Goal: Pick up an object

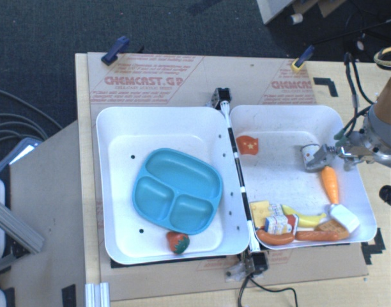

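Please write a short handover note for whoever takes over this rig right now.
End effector: low in the right bin, just above the carrot's top end; nothing seen between its fingers.
Right bin: carrot, red piece near the divider, heap of toy food along the front wall.
Left bin: blue divided plate, strawberry at its front edge.
Done: nothing lifted.
Left: grasp and raise one object, probably the carrot.

A brown board (183,75) printed with red lettering lies under two white bins. The left bin (112,171) and the right bin (291,117) sit side by side, touching along a black strip (235,165) at the middle. Blue clamps grip the board's far edge, one at the left (114,50) and one at the right (303,57). Grey cables (16,117) loop over the dark floor at the left.
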